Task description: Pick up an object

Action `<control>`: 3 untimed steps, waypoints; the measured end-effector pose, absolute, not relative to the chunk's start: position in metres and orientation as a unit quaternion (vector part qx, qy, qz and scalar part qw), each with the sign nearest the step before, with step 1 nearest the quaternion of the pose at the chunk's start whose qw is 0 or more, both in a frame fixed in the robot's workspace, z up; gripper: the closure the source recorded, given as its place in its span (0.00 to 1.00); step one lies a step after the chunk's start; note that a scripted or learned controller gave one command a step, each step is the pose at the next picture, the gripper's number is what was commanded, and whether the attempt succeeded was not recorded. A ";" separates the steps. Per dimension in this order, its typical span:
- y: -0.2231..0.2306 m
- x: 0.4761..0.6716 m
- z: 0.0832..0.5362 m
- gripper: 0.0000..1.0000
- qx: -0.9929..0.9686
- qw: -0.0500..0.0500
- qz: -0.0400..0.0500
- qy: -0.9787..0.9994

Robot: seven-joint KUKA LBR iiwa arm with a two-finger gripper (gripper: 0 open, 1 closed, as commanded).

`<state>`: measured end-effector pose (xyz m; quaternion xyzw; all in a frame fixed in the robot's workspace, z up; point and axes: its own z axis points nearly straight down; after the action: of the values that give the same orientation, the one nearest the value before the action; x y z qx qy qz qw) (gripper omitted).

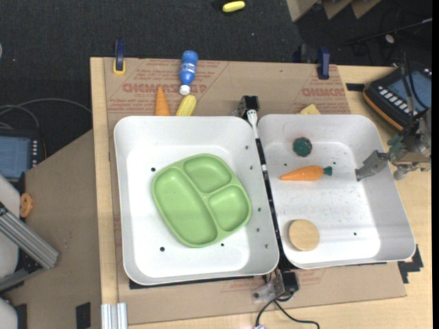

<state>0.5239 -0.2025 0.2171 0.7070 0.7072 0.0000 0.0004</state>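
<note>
The right bin (384, 242) holds three things. An orange toy carrot (302, 174) with a green tip lies on its side near the middle. Just behind it sits a small dark green round object (302, 146). A tan round disc (303, 235) lies flat near the front. My gripper (368, 168) reaches in over the bin's right rim, low and to the right of the carrot, a clear gap away from it. Nothing is seen held in it.
The left bin (137, 252) holds a green divided plate (201, 199). Behind the bins on the cardboard lie a blue-and-white bottle (187, 70), a small orange piece (161, 103), a yellow corn piece (186, 105) and a pale yellow block (310, 110). A black device (398, 98) sits at the far right.
</note>
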 end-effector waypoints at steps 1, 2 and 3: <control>-0.196 0.560 0.078 0.00 0.706 -0.001 0.000 0.708; -0.166 0.654 0.086 0.00 0.705 0.003 0.003 0.710; -0.114 0.647 0.085 0.00 0.706 -0.001 0.000 0.709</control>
<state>0.6468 -0.1137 0.0851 0.7056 0.7086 -0.0003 -0.0015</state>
